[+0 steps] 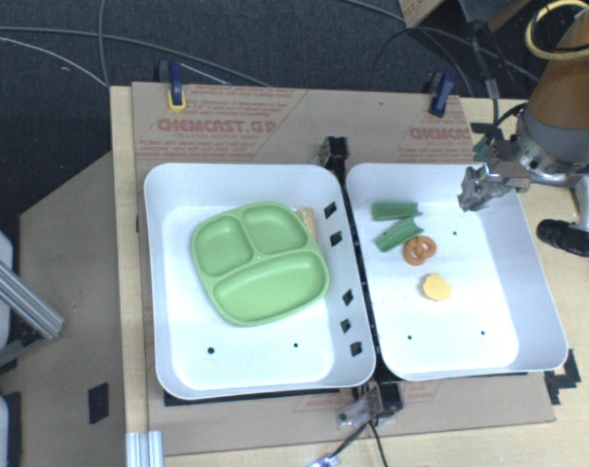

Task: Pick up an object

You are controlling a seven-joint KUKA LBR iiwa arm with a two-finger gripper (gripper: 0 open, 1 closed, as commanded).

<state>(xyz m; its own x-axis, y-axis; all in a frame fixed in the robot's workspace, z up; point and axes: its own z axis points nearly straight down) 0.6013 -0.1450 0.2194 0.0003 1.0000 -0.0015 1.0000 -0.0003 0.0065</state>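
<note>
We judge this the approach step — nothing is lifted yet. The claw (477, 191) hangs over the far right part of the right bin (508, 343), and we cannot tell how it stands. The pickable things lie left of it and a little nearer, clustered in that bin: two green blocks (396, 222), flat and angular, touching; just beside them an orange pretzel (420, 250), looped and knobbly; then a small yellow round piece (436, 287), smooth. In the left bin (177, 358) rests a matte green divided plate (260, 263) with three wells. Next, we think, the arm must shift left and descend squarely over one piece — the pretzel looks easiest to grip across.
</note>
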